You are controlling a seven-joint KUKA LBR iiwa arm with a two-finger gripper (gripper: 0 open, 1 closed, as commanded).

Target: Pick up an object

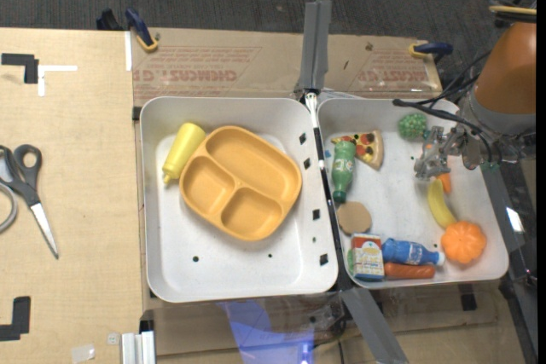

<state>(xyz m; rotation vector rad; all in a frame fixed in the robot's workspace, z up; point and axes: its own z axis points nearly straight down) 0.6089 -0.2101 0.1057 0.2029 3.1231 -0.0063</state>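
a pale wood table (68,209) with scissors (30,192) carries two white bins over dark carpet; the left bin (171,268) has a glossy orange divided plate (241,182), the gripper (431,162) hangs in the right bin (401,192) just above a curved yellow banana (440,205); i cannot tell how its fingers stand

We saw the hand (432,159) low over the right bin (401,192), just above the banana (439,205), with a green broccoli-like piece (412,126) close behind it and an orange pumpkin (463,242) near the front corner. Along that bin's left side lay a pizza slice (368,147), a green bottle (342,170) and a brown cookie (354,217), and a blue bottle (411,252) lay at the front. The left bin (230,268) held a yellow divided tray (240,182) with a yellow bottle (182,151) touching it, and scissors (32,192) lay on the table (68,268).
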